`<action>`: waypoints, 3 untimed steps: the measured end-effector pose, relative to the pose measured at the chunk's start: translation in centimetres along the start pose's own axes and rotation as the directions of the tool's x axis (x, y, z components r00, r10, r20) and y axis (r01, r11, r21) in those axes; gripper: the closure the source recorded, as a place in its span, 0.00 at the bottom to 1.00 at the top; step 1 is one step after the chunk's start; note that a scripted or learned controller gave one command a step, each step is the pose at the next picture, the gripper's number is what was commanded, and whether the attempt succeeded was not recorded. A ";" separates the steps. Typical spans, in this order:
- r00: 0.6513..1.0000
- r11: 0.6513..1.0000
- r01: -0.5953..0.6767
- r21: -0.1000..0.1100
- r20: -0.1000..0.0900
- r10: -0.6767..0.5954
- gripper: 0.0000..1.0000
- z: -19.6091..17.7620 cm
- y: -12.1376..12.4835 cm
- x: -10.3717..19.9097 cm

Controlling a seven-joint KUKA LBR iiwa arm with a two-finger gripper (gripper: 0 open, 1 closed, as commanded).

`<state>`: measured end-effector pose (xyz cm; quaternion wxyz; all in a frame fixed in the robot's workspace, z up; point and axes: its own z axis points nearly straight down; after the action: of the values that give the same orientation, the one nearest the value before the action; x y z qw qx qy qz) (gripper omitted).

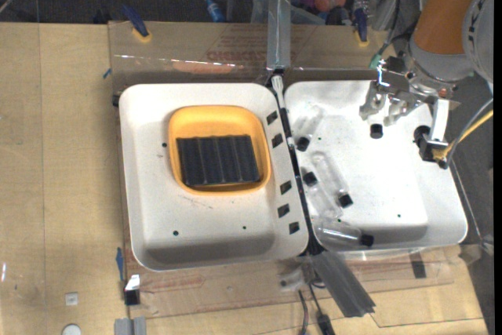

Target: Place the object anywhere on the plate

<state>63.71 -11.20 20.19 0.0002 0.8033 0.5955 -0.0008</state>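
I see the yellow plate [219,118] in the left bin [141,169], a dark ridged object [218,160] already lying on it; over the right bin [439,208] my end effector [390,107] hovers, its state I cannot tell; placement looks done, so next I retreat.

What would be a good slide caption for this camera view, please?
A black ridged object lies on the orange plate in the left bin; the gripper hangs over the right bin.

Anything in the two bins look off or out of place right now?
Nothing looks spilled or broken. The yellow plate sits flat in the left bin with a dark ribbed block on it. The gripper hangs over the right bin, where clear items are too faint to judge.
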 end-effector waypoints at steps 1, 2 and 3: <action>0.997 0.997 0.075 -0.003 0.000 -0.075 1.00 -0.8 2.5 1.8; 0.961 0.961 0.277 -0.005 -0.001 -0.277 1.00 -2.6 1.8 4.4; 0.861 0.861 0.509 0.000 -0.003 -0.509 1.00 -1.8 0.9 7.3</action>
<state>66.68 -4.46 21.97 -0.0010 0.6176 0.7865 0.0001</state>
